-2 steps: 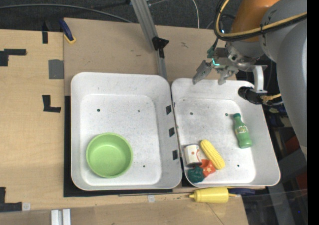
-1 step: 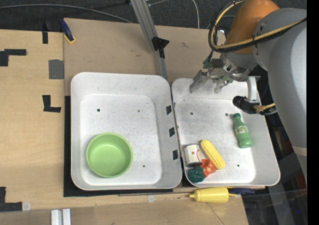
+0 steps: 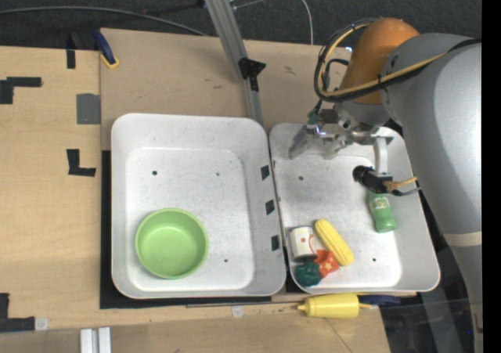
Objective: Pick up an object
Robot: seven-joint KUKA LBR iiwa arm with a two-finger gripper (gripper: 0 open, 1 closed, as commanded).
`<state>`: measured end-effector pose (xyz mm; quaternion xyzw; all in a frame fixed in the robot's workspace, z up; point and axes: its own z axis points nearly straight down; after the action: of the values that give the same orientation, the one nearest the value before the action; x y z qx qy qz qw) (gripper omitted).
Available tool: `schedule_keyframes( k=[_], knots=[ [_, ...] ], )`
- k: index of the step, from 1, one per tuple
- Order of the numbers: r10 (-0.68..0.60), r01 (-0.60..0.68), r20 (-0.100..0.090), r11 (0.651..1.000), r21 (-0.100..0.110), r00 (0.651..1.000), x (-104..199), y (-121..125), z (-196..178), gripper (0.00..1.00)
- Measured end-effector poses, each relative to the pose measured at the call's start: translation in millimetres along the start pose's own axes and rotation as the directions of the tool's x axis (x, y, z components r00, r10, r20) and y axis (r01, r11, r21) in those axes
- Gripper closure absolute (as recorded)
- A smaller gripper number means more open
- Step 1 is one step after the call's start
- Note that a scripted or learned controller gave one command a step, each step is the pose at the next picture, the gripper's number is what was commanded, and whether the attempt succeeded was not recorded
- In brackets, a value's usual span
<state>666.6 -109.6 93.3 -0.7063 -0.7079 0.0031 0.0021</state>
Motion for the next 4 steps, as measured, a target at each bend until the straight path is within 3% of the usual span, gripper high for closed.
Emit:
schedule_keyframes(
  k=[1, 3, 4],
  knots=[
    [-0.001, 0.001, 0.000, 1.000, -0.003, 1.000, 1, 1, -12, 1.00],
    [0.000, 0.000, 0.000, 1.000, -0.014, 1.000, -1, 9, -117, 1.00],
    [0.001, -0.001, -0.001, 1.000, -0.008, 1.000, -1, 9, -132, 1.00]
  ],
)
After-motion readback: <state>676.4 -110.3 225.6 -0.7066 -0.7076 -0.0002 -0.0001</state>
